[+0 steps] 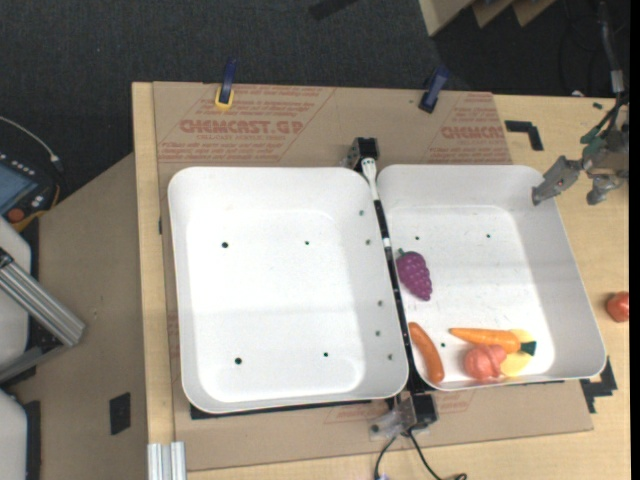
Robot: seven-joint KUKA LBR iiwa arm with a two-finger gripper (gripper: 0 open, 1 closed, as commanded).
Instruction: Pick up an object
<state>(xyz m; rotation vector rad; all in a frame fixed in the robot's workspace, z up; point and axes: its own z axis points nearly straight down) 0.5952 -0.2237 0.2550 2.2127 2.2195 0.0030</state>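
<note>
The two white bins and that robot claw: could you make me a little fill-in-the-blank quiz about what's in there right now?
1. All the toy foods lie in the ____ bin as the camera sees it.
2. The purple grapes lie close to that bin's ____ wall.
3. The gripper hangs over the bin's far ____ corner, with nothing between its fingers.
4. The carrot is ____ in colour.

Missing words: right; left; right; orange
</note>
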